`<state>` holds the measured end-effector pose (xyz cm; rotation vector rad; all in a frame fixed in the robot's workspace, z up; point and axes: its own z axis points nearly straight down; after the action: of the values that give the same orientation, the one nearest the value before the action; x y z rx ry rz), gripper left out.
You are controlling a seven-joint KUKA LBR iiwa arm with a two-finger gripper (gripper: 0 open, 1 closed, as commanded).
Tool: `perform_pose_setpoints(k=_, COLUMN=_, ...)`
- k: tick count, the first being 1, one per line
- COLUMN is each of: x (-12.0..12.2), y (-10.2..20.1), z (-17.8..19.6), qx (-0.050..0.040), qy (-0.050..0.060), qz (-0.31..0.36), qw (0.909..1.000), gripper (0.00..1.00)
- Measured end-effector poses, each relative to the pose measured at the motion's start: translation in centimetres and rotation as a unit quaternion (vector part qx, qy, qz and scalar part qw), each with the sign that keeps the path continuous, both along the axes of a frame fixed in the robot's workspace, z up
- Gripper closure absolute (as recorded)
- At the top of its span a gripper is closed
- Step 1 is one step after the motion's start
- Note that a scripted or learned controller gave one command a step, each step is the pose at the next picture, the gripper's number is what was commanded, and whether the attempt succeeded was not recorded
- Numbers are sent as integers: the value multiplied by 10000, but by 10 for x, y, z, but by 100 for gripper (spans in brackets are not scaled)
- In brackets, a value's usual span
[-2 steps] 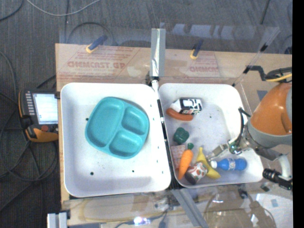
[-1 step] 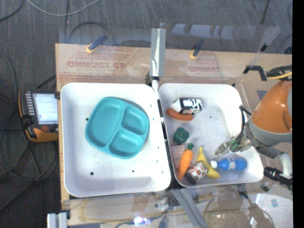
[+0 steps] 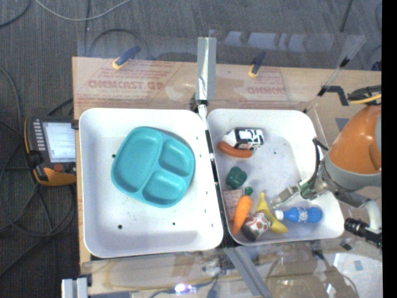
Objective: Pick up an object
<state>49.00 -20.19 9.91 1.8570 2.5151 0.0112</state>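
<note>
A: How is the light?

B: Even and fairly bright from above. The two white bins (image 3: 149, 234) look almost washed out, and shadows are soft and short; the teal plate (image 3: 154, 165) casts a faint one on its lower left.

A: Any glare?

B: Pale reflections on the clear panels (image 3: 291, 45) along the top. The dark floor (image 3: 37, 54) stays dim.

A: Sharpness?

B: Soft overall and grainy. The small things in the right bin (image 3: 291, 129) blur together, and the orange arm (image 3: 360, 143) is fuzzy at its edges.
</note>
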Motion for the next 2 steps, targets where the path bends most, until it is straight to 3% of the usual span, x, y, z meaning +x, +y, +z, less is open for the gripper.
perform_pose_setpoints(k=1, x=-3, y=32, z=-9, qx=-52, qy=12, qz=235, qw=9997, gripper=0)
perform_pose_setpoints(k=2, x=80, y=58, z=-10, qx=-19, qy=15, qz=73, qw=10000, gripper=0)
